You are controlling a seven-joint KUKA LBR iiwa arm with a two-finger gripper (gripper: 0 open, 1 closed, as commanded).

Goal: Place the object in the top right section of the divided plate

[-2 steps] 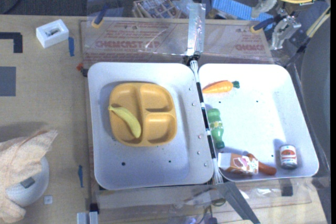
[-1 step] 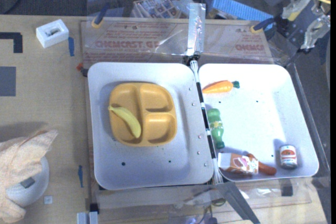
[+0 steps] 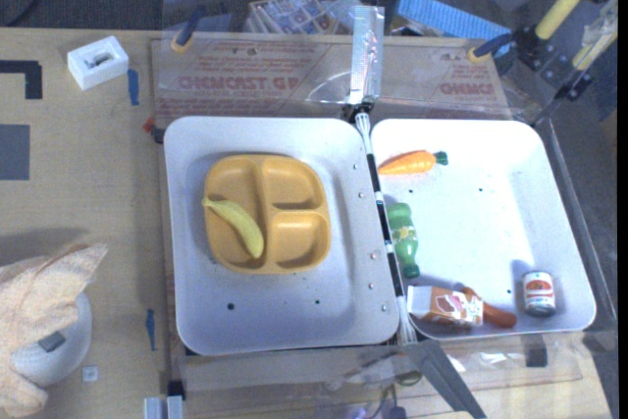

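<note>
Yellow banana on yellow plate; orange carrot, white bins.

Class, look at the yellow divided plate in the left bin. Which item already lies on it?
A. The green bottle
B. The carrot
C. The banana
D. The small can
C: the banana lies in the left section of the divided plate, while the carrot, small can and green bottle sit in the right bin.

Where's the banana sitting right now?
In the camera view, the banana lies in the left bin, in the large left section of the yellow divided plate. The carrot is in the right bin.
</note>
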